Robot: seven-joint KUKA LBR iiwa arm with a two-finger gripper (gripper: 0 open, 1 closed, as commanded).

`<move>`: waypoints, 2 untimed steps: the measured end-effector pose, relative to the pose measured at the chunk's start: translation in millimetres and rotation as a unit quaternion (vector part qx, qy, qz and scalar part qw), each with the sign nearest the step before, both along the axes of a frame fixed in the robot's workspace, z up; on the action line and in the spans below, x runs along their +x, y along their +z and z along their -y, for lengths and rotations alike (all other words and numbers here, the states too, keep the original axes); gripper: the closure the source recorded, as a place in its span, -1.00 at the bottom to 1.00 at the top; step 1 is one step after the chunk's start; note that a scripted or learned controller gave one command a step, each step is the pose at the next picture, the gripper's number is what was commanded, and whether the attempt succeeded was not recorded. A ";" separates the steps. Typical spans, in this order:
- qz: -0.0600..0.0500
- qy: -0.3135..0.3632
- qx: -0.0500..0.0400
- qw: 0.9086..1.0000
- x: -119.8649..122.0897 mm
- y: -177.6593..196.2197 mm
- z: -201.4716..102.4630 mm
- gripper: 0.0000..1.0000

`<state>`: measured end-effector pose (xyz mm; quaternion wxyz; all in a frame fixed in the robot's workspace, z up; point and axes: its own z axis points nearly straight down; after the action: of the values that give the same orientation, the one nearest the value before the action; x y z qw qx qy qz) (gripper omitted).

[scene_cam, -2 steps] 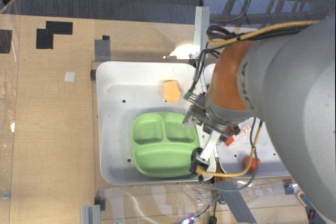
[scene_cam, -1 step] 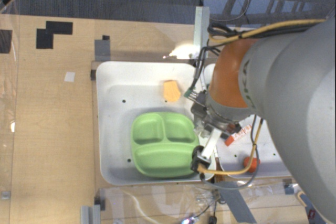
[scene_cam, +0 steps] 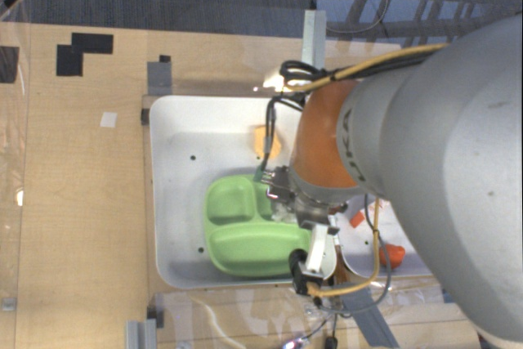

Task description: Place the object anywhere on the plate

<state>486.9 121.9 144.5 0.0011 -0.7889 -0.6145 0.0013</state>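
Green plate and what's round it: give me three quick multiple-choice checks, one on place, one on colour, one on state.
1. The green plate lies in:
A. the white bin's lower part
B. the bare bench
C. the carpet

2. The band above the arm's wrist is:
A. blue
B. orange
C. black

3. The plate is:
A. tipped on its edge
B. lying flat, hollows up
C. stacked on another plate

Answers: 1 A, it sits inside the bin's walls near the lower rim. 2 B, orange shows between grey arm sections. 3 B, two divided hollows face the camera.
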 end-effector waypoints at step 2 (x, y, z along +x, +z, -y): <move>0.002 0.263 0.000 0.965 1.4 59.6 -16.3 1.00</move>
<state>488.3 138.2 204.0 -0.0005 -0.5991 -0.8007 -0.0004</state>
